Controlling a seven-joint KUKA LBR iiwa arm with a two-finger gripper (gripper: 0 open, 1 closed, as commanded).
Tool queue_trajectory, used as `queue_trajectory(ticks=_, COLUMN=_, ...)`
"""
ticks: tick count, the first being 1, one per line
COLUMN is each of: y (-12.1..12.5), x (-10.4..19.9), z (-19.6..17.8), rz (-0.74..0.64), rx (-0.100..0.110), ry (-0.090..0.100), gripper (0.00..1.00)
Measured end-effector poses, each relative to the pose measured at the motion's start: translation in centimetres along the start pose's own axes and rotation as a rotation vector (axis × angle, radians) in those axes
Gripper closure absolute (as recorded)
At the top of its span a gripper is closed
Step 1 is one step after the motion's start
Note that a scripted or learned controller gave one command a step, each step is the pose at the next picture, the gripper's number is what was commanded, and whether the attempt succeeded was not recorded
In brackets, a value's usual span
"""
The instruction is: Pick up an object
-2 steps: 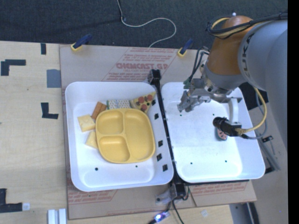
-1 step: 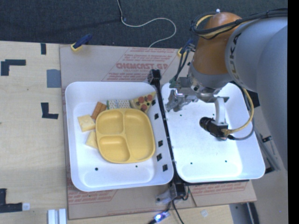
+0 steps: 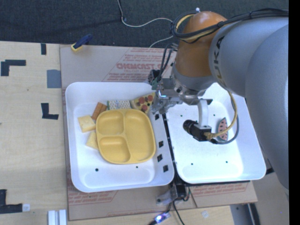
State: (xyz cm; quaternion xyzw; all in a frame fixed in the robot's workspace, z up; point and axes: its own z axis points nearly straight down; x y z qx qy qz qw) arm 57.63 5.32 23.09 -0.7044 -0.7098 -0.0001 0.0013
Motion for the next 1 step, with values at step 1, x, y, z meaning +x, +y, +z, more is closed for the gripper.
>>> queue_trajectory(ticks=1, y=-1.07, x=3.63, z=1.17, rz=0.003, rx=0.002, ry=-0.002, gripper=1.0)
